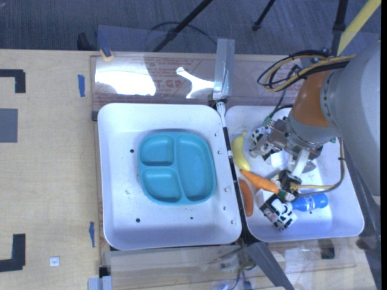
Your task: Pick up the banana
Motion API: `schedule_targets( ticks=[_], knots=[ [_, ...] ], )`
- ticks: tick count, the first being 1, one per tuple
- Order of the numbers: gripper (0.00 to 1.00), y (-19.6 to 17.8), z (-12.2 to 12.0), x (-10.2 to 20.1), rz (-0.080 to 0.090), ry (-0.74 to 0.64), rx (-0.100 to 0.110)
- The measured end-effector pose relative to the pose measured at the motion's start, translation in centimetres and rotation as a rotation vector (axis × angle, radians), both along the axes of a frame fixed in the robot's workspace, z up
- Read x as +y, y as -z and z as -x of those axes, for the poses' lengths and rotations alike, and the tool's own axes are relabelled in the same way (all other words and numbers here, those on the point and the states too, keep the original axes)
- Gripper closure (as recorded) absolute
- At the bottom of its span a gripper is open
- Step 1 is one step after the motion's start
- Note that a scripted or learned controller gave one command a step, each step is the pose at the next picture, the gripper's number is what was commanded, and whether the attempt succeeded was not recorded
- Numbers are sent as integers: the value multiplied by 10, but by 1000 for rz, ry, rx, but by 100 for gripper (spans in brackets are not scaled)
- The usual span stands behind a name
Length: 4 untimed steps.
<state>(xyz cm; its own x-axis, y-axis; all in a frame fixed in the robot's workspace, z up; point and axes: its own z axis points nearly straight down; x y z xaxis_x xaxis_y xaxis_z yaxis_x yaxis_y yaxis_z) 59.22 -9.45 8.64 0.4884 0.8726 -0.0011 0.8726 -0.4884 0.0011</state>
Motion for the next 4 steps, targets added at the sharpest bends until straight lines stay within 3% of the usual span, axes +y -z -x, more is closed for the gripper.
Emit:
schedule_targets(
  ticks=[3, 4],
  knots=[
    [0, 0, 9, 0, -1, 35, 0],
    [100, -10, 9, 0, 0, 34, 2]
  ],
)
